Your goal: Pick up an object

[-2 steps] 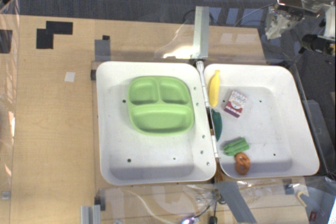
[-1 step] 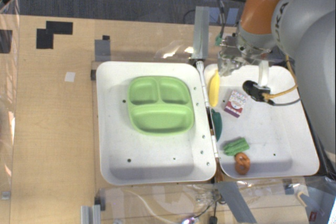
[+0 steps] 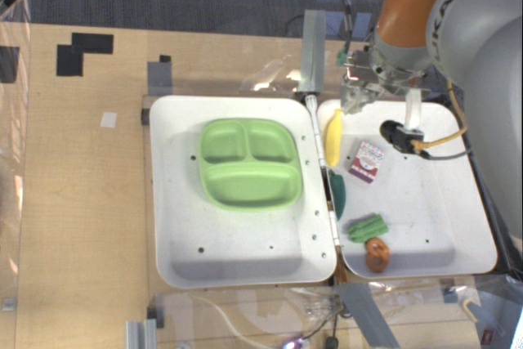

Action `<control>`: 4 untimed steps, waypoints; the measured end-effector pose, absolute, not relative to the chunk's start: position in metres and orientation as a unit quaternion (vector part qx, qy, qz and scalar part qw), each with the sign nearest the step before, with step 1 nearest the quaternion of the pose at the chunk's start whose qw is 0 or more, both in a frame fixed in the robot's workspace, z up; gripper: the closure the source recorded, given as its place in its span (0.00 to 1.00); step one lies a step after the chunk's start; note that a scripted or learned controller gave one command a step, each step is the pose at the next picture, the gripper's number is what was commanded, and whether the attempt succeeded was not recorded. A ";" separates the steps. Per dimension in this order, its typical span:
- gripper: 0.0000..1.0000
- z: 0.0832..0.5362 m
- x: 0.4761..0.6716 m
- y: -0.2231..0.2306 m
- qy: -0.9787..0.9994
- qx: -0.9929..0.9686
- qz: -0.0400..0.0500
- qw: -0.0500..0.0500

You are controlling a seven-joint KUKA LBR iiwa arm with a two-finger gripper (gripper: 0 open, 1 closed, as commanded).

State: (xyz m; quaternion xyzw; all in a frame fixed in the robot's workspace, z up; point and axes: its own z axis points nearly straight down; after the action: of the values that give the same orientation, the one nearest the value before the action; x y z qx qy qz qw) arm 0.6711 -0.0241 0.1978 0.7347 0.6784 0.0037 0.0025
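My gripper (image 3: 382, 105) hangs over the far end of the right bin (image 3: 445, 212), open, with one finger (image 3: 353, 98) near the bin's far left corner and nothing between the two. A yellow banana (image 3: 333, 136) lies just below that finger along the bin's left wall. A small white, red and purple box (image 3: 367, 160) sits to the right of the banana, nearer than the gripper. A dark green piece (image 3: 337, 190) lies against the left wall. A light green item (image 3: 366, 225) and a brown-orange round object (image 3: 377, 254) rest near the bin's front.
The left bin (image 3: 176, 241) holds a green divided plate (image 3: 249, 162). A metal divider (image 3: 320, 167) runs between the bins. A black part with a yellow cable (image 3: 402, 136) hangs below the wrist. The grey arm (image 3: 482, 53) covers the right side.
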 end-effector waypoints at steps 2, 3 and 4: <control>1.00 0.398 0.669 -0.055 0.829 0.559 0.002 0.004; 1.00 0.234 0.628 -0.058 0.854 0.520 0.001 0.002; 0.00 0.235 0.628 -0.058 0.854 0.521 0.002 0.002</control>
State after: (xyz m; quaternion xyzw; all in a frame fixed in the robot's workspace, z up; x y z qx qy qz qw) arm 0.6284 -0.0577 0.2348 0.5206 0.8538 0.0018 0.0024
